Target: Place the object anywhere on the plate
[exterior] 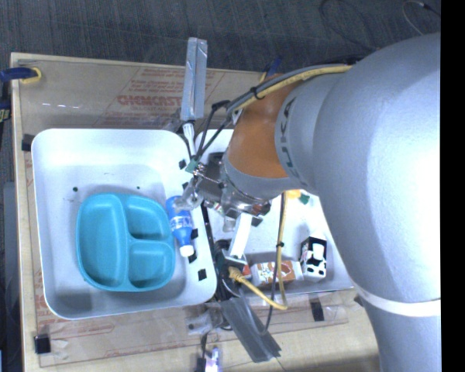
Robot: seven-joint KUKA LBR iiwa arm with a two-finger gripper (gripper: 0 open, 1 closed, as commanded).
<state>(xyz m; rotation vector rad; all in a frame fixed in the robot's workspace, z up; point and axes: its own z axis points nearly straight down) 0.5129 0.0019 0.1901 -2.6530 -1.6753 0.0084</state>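
Observation:
A blue divided plate lies in the left bin, toward its front. A small clear-blue bottle with a white cap lies against the plate's right rim, cap pointing to the front. It rests beside the wall between the two bins. My gripper hangs just above and right of the bottle's far end, under the orange-banded wrist. The wrist hardware hides where gripper and bottle meet, so contact is unclear.
The grey arm covers most of the right bin. At that bin's front lie a brown carton and a black-and-white item. A small green and orange piece peeks out beside the arm. A yellow cable loops at the front.

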